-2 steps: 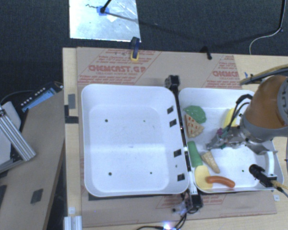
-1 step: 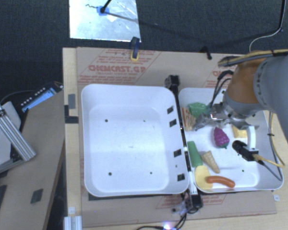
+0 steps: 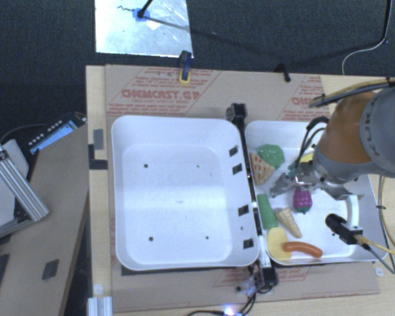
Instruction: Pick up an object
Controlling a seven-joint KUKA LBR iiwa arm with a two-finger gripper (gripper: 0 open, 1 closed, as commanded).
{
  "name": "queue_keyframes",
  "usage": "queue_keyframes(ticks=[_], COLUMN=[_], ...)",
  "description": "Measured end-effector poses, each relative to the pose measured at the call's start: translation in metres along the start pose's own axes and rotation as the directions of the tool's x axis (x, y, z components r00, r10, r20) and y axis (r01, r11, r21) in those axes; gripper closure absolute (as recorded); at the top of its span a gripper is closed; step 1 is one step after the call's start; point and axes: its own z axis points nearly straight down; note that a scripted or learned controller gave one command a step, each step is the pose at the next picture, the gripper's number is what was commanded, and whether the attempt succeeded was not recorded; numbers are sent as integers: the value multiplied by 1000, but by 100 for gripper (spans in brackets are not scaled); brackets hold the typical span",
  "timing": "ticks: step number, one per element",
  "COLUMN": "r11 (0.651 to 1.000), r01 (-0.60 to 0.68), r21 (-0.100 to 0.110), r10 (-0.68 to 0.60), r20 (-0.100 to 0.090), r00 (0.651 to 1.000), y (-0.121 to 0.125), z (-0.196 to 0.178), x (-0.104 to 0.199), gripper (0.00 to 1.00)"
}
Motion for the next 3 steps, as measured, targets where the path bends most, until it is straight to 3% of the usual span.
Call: queue_keyframes(ticks=[1,2,3], r11=[1000,1000,1000], r01=[5,-4,2], r21=[-9,1,-6], r10=[-5,4,-2], r20=[1,1,1], r00=[1000,1000,1000], y=[50,-15,-10], z=[-1,0,-11], x=[2,-39,-36], gripper=[0,0,100])
